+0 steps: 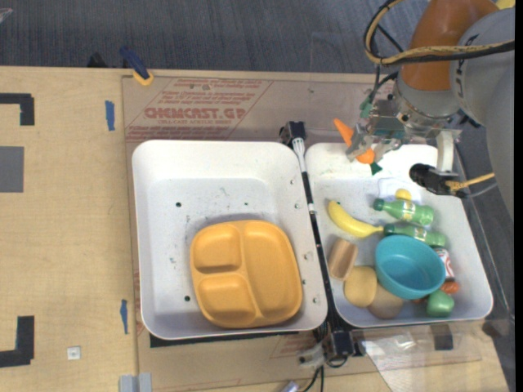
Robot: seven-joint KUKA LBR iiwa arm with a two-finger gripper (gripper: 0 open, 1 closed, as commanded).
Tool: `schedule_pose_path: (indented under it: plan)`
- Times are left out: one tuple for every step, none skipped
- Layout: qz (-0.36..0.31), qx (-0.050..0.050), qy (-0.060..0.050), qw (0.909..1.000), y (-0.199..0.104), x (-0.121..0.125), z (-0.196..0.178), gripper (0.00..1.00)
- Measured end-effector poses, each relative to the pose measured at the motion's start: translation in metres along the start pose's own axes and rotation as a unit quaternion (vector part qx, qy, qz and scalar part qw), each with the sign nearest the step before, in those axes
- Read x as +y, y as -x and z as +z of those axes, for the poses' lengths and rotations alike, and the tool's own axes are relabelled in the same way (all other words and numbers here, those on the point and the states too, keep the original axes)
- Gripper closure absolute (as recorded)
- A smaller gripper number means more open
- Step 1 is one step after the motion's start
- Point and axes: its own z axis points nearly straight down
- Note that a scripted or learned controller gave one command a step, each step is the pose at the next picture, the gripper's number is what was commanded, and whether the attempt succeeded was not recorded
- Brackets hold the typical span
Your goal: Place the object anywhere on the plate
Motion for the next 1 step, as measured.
schedule_pose_path:
  plan:
    - [0.000,0.000,0.000,1.0000,0.0000,0.0001,-0.0002,0.00]
